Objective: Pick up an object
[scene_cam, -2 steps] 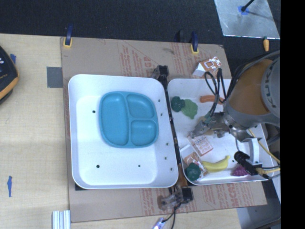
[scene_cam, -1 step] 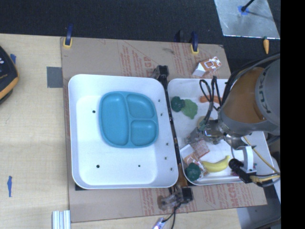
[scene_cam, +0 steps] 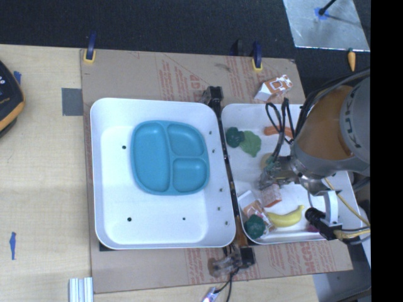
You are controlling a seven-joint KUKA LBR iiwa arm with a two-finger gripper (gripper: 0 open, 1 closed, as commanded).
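On the left, the left bin (scene_cam: 107,231) holds only a blue divided plate (scene_cam: 169,156), lying flat and well apart from the arm, so it hardly bears on the next move. Across the divide, the right bin (scene_cam: 234,115) holds the likely candidates: a dark green piece (scene_cam: 234,136) touching a lighter green one (scene_cam: 250,143) near the far wall, a small packet (scene_cam: 251,204) and a dark green ball (scene_cam: 255,226) near the front corner, and a yellow banana (scene_cam: 285,217) lying just right of the ball. The pincer (scene_cam: 275,180) hangs low over the middle of this bin (whether it is open or closed, I cannot tell; the tips are lost in clutter and cable). From there the banana lies toward the near edge of the table (scene_cam: 38,187) and slightly rightward, close by, with its long axis running roughly left to right across the bin. In my judgement a grasp on it would call for closing across that axis, from far side to near side.
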